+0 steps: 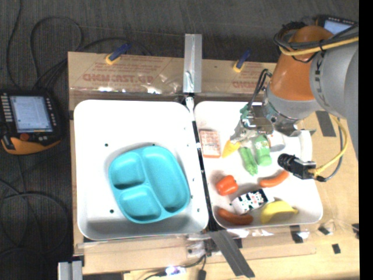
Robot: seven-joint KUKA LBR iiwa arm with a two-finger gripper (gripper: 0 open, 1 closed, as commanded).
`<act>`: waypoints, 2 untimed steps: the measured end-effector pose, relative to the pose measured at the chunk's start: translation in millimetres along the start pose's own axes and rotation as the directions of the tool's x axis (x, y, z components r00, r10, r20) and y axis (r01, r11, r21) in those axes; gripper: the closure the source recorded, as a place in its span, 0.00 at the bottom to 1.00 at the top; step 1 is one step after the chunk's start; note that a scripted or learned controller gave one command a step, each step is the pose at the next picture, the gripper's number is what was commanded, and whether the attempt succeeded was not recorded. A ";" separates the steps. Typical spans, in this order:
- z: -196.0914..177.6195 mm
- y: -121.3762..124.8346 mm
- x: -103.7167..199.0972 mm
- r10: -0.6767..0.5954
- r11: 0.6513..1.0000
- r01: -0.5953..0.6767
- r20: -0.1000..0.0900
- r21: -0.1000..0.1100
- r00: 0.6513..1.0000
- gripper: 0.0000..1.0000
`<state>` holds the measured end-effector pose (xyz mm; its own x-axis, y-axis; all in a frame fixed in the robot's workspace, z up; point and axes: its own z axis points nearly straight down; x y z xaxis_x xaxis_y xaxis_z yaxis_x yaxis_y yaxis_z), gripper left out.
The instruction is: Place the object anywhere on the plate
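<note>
Nearest the camera, along the front edge of the right bin (315,206): one brown sausage (235,217), one yellow banana (277,210), one black-and-white patterned block (249,200) between and just behind them.

Next row back: orange pepper (227,184) toward the bin's left side; red-orange sausage (273,179) toward its right.

Left bin (93,133): one turquoise plate (150,182), three compartments, set at a slant, nothing lying on it.

Mid right bin: two green pieces (256,156), side by side, directly under the gripper (252,134); a yellow piece (229,149) just left of them; a pink and orange packet (210,142) against the bin's left wall.

Gripper: lowered over the green pieces, fingers hidden among metal parts; whether they are parted or closed cannot be told.

Arm (306,69): grey with orange band, entering from the right.

Farthest: cardboard backing (134,72) with clamps; a handheld control pad (28,116) on the floor at left.
</note>
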<state>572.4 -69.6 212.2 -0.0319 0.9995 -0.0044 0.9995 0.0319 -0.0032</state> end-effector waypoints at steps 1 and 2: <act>29.5 -46.9 58.5 -0.417 0.909 0.417 -0.005 -0.002 0.909 1.00; 29.2 -50.6 108.0 -0.574 0.819 0.574 -0.004 -0.002 0.819 1.00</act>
<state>518.3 36.6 182.7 -0.5996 0.8003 0.0020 0.8003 0.5996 -0.0029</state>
